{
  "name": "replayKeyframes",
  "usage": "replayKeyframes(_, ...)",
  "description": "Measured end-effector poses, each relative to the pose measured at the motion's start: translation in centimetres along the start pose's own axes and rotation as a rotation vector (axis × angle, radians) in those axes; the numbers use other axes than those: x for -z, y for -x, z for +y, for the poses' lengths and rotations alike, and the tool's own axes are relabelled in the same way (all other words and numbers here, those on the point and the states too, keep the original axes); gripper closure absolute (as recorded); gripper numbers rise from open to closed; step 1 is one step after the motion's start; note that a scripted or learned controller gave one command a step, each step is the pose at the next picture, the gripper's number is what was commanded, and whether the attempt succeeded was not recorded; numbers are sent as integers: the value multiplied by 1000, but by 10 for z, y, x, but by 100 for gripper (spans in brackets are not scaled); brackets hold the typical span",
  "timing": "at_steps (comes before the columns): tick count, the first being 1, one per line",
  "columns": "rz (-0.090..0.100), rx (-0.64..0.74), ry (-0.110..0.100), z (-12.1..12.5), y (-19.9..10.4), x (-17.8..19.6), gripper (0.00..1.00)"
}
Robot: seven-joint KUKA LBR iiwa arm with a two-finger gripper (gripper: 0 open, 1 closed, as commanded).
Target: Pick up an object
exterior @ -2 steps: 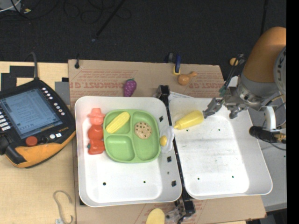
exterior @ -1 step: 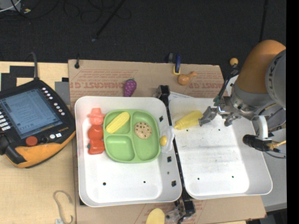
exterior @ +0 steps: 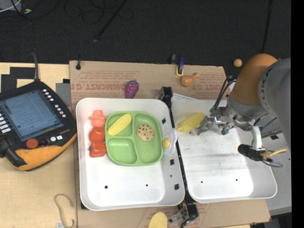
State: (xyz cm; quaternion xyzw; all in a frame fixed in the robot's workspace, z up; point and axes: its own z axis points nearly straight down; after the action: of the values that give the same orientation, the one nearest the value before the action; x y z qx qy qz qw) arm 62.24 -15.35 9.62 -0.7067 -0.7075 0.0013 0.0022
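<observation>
Wooden surface carrying two shallow white bins side by side on brown cardboard, viewed from above at a slant, with dark cloth behind.

Nearest the viewer, a yellow object lies on the cardboard outside the bins, just below the seam between them. The left bin holds a green divided plate with a toy corn cob and a cookie in its upper compartments; red and pink toys lie just beside the plate on its left, and a small yellow ball sits at the plate's right edge.

The right bin has a wide bare floor across its near part. At its far-left corner lies a yellow toy, the likeliest thing to pick up. Its long axis runs from lower left to upper right. The tool sits just to the toy's right, close to or touching its end; whether it is open or closed cannot be told. The grey arm with its orange band reaches in from the right.

The toy lies near the bin's left wall and far wall, so room there is tight; open space lies toward the viewer. Beyond the bins, a purple toy and an orange toy rest on the cardboard.
</observation>
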Motion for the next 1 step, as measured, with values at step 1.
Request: replayKeyframes(1, 0, 0, 2, 0, -1, -9, 0)
